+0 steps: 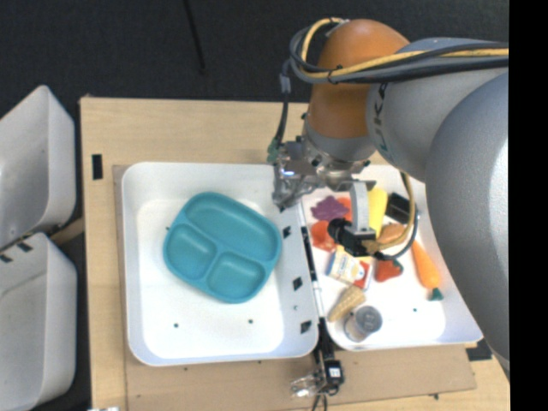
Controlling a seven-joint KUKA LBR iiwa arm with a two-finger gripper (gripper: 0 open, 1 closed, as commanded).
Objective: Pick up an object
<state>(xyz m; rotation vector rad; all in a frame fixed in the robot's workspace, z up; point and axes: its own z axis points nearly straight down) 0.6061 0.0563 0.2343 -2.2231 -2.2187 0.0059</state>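
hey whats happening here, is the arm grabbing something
A grey KUKA arm with an orange band is reaching in from the right over two white bins. Its gripper hangs near the top of the divider between them, above the right bin, which holds a pile of small toy items, including a carrot, a purple piece and a round grey lid. The left bin holds a blue divided plate. Nothing shows between the fingers, so no pick is evident yet.

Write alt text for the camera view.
A grey robot arm reaches from the right over the right bin of toy food, including a carrot. The left bin holds a teal divided plate.
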